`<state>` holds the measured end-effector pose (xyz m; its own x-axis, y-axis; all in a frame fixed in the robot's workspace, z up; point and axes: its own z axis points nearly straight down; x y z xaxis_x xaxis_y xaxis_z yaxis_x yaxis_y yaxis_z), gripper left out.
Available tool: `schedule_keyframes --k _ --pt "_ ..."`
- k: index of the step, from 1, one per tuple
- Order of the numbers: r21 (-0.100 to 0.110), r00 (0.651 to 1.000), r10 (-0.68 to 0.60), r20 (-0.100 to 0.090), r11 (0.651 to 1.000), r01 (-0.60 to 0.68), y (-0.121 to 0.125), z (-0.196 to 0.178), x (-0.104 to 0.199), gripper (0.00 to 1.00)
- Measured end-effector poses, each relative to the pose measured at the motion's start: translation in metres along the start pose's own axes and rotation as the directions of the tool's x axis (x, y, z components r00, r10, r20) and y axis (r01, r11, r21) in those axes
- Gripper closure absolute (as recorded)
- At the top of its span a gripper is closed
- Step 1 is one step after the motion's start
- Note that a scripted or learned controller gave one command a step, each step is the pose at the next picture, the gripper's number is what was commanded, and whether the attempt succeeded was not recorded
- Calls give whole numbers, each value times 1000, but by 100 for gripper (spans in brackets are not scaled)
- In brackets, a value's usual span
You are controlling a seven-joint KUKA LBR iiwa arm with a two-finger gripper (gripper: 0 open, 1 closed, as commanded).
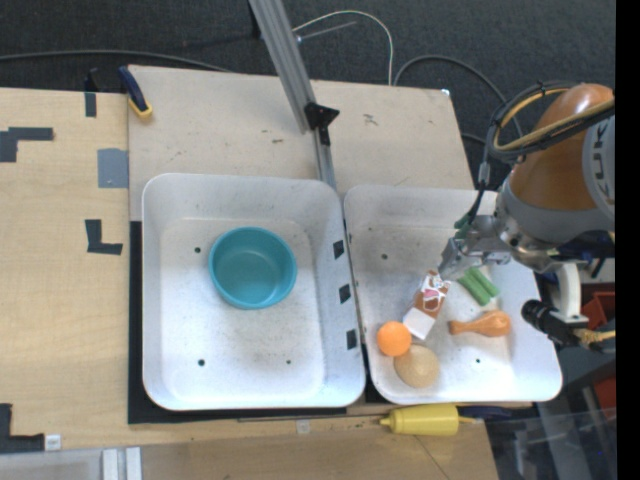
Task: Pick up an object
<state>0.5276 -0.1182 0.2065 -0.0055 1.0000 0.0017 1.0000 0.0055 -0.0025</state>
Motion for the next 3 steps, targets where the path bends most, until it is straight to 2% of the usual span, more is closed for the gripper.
schedule_keyframes --k 2,3 --pt "-1 1000 -2 0 1000 2 6 -22 104 100" --pt "1 1000 -1 1 1000 1 4 -12 159 100"
